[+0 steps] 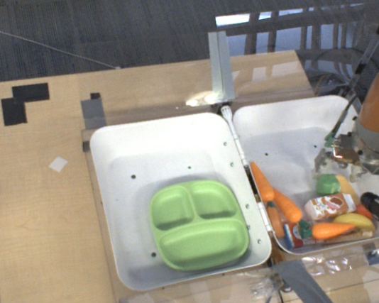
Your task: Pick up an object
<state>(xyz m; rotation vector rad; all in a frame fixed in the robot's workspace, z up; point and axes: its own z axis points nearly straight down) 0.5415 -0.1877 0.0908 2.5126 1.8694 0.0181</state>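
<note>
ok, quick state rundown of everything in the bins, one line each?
Green divided plate: flat in the left bin, compartments bare.
Carrots: lying along the right bin left wall.
Banana: lying by the front wall.
Green block: under the gripper, grasp unclear.

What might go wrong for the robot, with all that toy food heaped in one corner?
The toys in the right bin lie crowded: the green piece touches the labelled packet, with carrots and a banana alongside. The gripper may nudge neighbours or lift nothing. Pieces pressed against the bin wall look awkward to reach.
</note>
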